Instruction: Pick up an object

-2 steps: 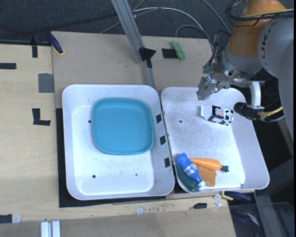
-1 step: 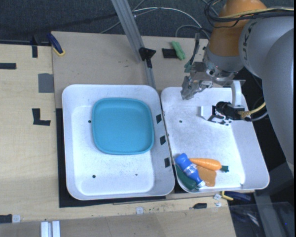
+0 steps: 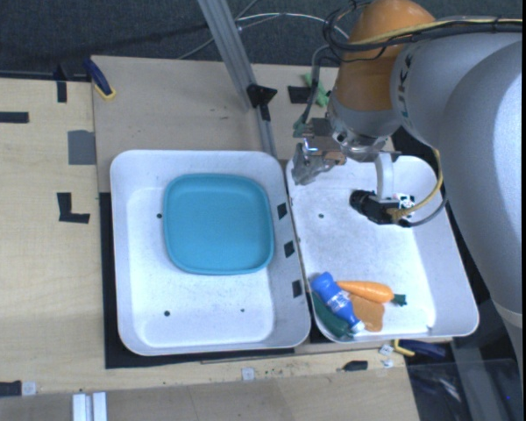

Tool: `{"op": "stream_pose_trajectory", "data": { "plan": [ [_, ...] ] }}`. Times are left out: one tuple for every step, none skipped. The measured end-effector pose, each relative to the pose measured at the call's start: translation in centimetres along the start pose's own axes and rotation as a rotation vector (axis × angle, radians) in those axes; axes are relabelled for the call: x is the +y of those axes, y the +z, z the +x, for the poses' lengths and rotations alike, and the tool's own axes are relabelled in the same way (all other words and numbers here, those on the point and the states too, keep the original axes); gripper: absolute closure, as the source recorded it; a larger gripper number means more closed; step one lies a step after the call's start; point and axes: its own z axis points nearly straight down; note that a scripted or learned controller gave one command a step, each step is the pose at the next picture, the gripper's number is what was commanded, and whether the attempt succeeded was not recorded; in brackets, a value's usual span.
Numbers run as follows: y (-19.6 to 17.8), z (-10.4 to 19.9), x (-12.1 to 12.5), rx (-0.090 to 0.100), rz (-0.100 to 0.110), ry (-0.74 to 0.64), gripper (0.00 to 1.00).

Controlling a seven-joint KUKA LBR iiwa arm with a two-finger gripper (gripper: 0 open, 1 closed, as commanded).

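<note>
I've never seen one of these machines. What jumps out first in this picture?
The big grey arm with its orange band fills the right side, its gripper hanging over the far left corner of the right bin. A square teal plate lies flat in the middle of the left bin. In the right bin's near corner huddle a blue bottle and a toy carrot.

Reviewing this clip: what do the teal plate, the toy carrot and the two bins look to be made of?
Teal plate: probably plastic, matte and evenly coloured with soft rounded corners. Toy carrot: likely plastic or rubber, uniform orange with a dark green stub; too small to be sure. White bins: thin moulded plastic by the look, smooth with rounded rims and dark speckles.
</note>
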Motion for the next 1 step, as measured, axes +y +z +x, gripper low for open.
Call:
{"op": "stream_pose_trajectory", "data": {
  "plan": [
    [-1.63,5.23,-0.21,0.000,-0.001,0.000,1.00]
  ]
}}
